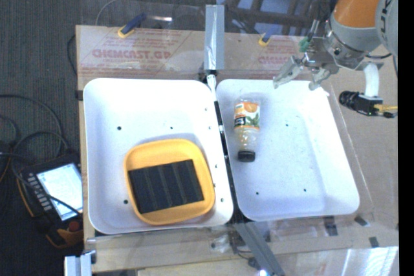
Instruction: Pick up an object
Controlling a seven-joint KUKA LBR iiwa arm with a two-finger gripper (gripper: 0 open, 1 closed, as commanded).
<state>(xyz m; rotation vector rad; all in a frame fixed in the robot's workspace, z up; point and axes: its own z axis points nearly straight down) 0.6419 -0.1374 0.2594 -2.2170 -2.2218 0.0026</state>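
Bench [149,52]: two white bins | floor [39,3]: dark carpet, cables | gripper [301,74]: fingers spread, holding nothing

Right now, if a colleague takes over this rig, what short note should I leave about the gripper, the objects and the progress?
Gripper: open, nothing between its fingers, above the far edge of the right bin.
Objects: a small bottle with an orange label and dark cap lies on its side in the right bin, near the left wall. A yellow tray-like object with a dark ribbed insert lies in the left bin.
Done: nothing is picked up yet.
Left: choose one object, probably the bottle since it is nearer, descend, close on it and lift.
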